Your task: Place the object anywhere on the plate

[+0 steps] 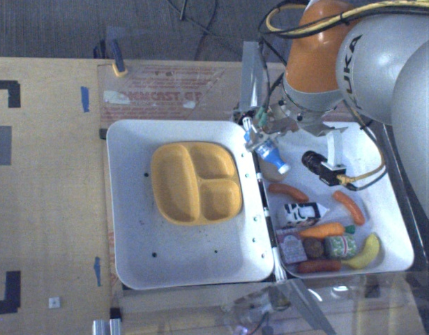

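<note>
Because the arm (pixel 367 54) hangs over the seam between the two bins, a drop from here could land on the rim rather than on the plate (pixel 197 182). The bench (pixel 47 187) is a pale wooden board with black corner marks and bits of blue tape, and a dark floor with a loose cable is seen beyond it. The left bin (pixel 130 243) is occupied by the yellow divided plate near its middle, with bare white floor around it. The right bin (pixel 395 229) is crowded at its near end with toy food: a carrot (pixel 324 229), a banana (pixel 366 251), sausages and small packs. A small blue and white bottle (pixel 270 153) is seen just below the gripper (pixel 259 128), tilted, over the right bin's left edge, just beside the plate's bin. Whether it is clamped or merely lying there cannot be told, and the gripper's state cannot be judged. If the hold is poor, the bottle may be lost on the way across.
</note>
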`<state>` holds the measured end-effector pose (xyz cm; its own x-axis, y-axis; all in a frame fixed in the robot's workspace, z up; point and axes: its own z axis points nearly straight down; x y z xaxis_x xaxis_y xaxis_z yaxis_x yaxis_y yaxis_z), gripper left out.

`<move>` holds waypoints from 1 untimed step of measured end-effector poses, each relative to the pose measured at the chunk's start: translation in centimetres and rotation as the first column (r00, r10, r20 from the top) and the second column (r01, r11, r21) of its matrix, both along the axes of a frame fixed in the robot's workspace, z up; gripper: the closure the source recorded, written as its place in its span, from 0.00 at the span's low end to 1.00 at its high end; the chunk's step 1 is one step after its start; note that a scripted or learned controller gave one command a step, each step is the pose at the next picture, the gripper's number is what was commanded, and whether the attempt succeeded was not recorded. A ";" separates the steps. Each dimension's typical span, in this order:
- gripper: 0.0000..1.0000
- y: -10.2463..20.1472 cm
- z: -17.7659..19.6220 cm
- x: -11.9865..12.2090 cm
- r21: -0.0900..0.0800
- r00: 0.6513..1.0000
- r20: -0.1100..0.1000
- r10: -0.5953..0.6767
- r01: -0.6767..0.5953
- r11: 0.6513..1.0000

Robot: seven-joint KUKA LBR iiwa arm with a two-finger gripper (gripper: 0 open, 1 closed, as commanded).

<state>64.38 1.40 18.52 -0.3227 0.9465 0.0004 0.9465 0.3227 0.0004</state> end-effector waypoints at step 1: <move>0.00 0.0 0.0 0.0 0.000 1.000 0.001 0.000 0.000 1.000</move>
